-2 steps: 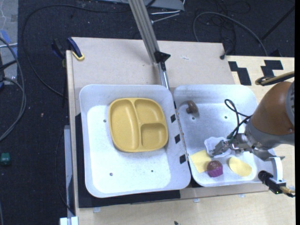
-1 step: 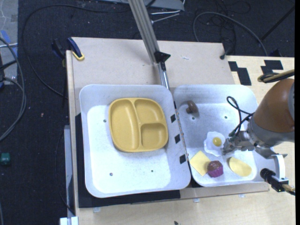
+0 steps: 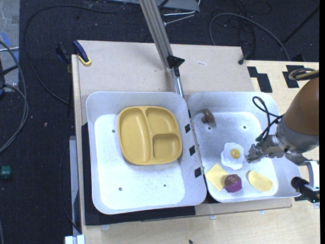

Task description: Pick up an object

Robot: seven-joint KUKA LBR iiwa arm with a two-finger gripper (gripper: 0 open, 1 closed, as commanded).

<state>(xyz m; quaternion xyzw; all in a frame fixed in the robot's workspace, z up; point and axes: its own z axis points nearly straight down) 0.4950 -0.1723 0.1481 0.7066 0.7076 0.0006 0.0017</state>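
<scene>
Toy food is lying in the right bin (image 3: 264,104), most of it toward that bin's near edge. A purple round piece (image 3: 233,183) is sitting closest to the near rim, touching the corner of a flat yellow cheese slice (image 3: 216,176) on its left. Just to its right, a pale yellow oval piece (image 3: 260,180) is resting near the bin's near right corner. A little farther in, a toy fried egg (image 3: 234,154) is lying flat, white with a yellow yolk. The gripper (image 3: 252,155) is hanging just beside the egg's right edge, low over the bin floor, at the end of the grey arm (image 3: 299,131) reaching in over the bin's right rim; nothing is showing between its tips. A small brown object (image 3: 207,117) is sitting toward the far left corner of the right bin, well apart from the gripper. In the left bin (image 3: 101,187), a yellow divided plate (image 3: 150,134) is lying toward the far right part.
</scene>
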